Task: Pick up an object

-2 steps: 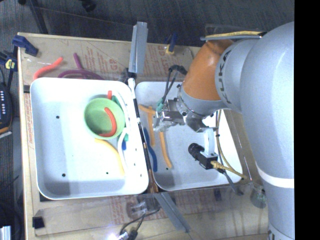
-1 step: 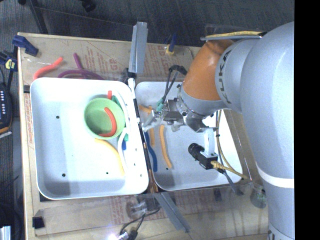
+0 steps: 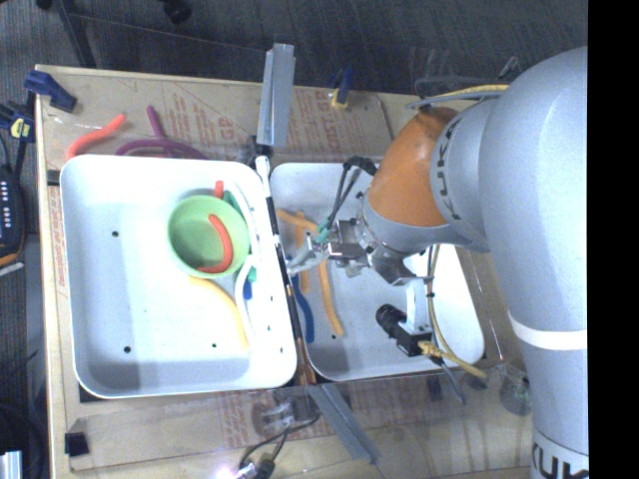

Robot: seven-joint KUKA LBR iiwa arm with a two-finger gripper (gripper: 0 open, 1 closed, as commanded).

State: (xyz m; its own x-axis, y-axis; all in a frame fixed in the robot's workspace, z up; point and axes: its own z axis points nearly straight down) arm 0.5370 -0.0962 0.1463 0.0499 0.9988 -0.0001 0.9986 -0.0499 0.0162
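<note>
Tool down in the right bin, low over the orange strips.

We see the tool (image 3: 312, 250) at the left side of the right bin (image 3: 459, 352), beside the wall it shares with the left bin (image 3: 110, 347); whether it is clenched or released we cannot tell, and we see nothing gripped in it. Just under it lie orange strips (image 3: 327, 302), one running down the bin floor, and a blue piece (image 3: 304, 322) rests against the dividing wall. Behind the tool rises the arm (image 3: 519, 198) with its orange band (image 3: 404, 173). Over in the left bin sits a green bowl (image 3: 205, 233) with a red piece (image 3: 216, 245) curled in it, and a yellow strip (image 3: 228, 307) curves below. On the desk (image 3: 200, 103) beyond lie an orange tube (image 3: 95, 135) and a purple one (image 3: 160, 146).
</note>
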